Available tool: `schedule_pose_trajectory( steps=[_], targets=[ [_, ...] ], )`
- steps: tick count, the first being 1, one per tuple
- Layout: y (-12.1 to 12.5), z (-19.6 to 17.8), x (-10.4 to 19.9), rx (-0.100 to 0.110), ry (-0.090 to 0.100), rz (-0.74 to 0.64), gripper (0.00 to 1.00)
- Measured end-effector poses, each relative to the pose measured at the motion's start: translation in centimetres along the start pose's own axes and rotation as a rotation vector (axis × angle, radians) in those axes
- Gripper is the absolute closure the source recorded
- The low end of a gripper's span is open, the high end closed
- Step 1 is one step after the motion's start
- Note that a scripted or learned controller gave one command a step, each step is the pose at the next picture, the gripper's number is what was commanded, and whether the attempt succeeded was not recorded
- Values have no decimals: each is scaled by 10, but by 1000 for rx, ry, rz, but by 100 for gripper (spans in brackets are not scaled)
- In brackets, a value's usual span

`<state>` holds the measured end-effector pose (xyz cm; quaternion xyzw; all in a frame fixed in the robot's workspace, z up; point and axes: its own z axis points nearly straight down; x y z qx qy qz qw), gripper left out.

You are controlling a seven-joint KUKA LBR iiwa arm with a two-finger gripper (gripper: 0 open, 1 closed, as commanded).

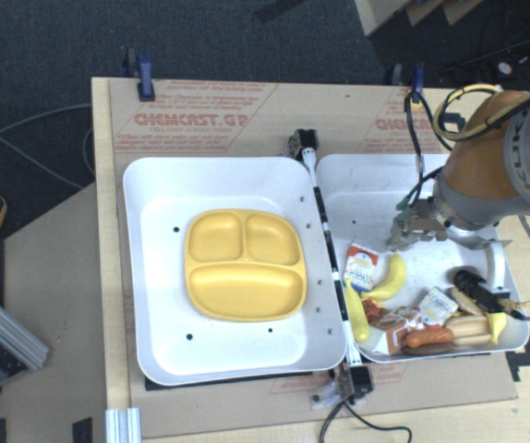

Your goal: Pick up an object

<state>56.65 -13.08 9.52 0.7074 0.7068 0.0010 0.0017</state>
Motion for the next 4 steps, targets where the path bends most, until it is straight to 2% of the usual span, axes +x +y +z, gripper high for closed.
schedule_pose_trajectory(
  steps=[1,2,3,4],
  targets=[
    [0,1,0,1,0,0,0],
    [-52,10,28,6,2,2,0],
    [-89,10,24,6,2,1,0],
    [-29,10,8,-1,-1,-2,0]
  ],
)
